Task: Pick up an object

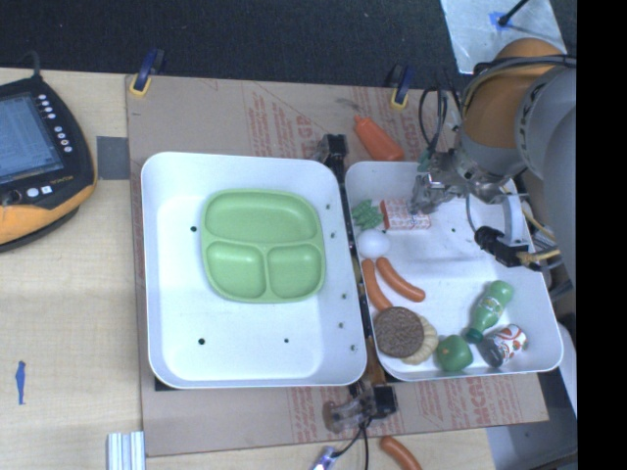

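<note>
The gripper [427, 192] hangs low over the back corner of the right bin [446, 246], just beside the small red-and-white carton [406, 215] that lies flat there. Whether it is wide or narrow, I cannot tell; the wrist covers that part from above. Nothing shows as held.

The carton looks like the likely target, since it is nearest. Just left of it sit a green leafy toy [367, 212] and a white egg [372, 244], so the descent should stay centred on the carton and not drift left into them. Closing across its short side, with the tips well down beside its walls, would give the surest hold; a shallow pinch on a flat box tends to slip.

Other candidates lie further forward: two sausages [400, 280], a brown cookie [400, 330], a green ball [453, 352], a green bottle [489, 308] and a small can [508, 342]. The left bin [176, 262] holds a green divided plate [263, 244]. A carrot [376, 139] lies outside on the counter [69, 292].
</note>
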